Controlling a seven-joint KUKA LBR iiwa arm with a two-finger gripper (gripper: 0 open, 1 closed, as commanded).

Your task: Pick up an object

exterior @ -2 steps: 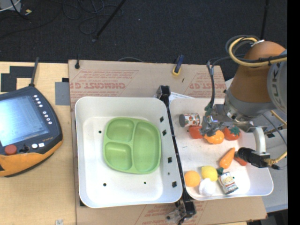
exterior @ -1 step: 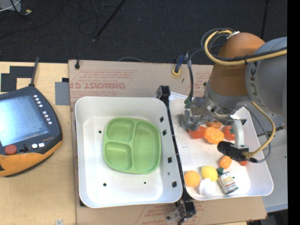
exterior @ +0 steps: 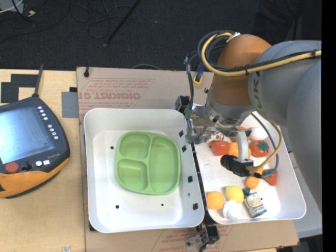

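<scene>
At the near end of the right bin [exterior: 295, 206] lies a cluster of small things: an orange ball [exterior: 214, 199], a yellow ball [exterior: 234, 193] touching it, a white ball [exterior: 230, 210] just in front of both, and a small carton [exterior: 255, 204] beside them. A little further in sit a small orange piece [exterior: 252, 182] and, beyond it, a tomato [exterior: 259, 148] and a red piece [exterior: 221, 147]. These are the candidates for the pick, and none looks lifted.

The left bin [exterior: 100, 193] holds just a green divided plate [exterior: 148, 163], lying flat near its middle with nothing in its three compartments.

The end effector [exterior: 197, 133] hangs low at the seam between the two bins, just beside the red piece and well apart from the near cluster. Whether it is apart or together cannot be told from this angle, and nothing is seen clamped in it. The step looks like the approach, before any grasp. The next move would call for shifting over into the right bin, centring on one item, likely the red piece as the closest, and descending clear of the bin wall.

Behind it rises the arm [exterior: 286, 83]. Off to the left on the counter [exterior: 42, 222] rests a teach pendant [exterior: 29, 140].
</scene>
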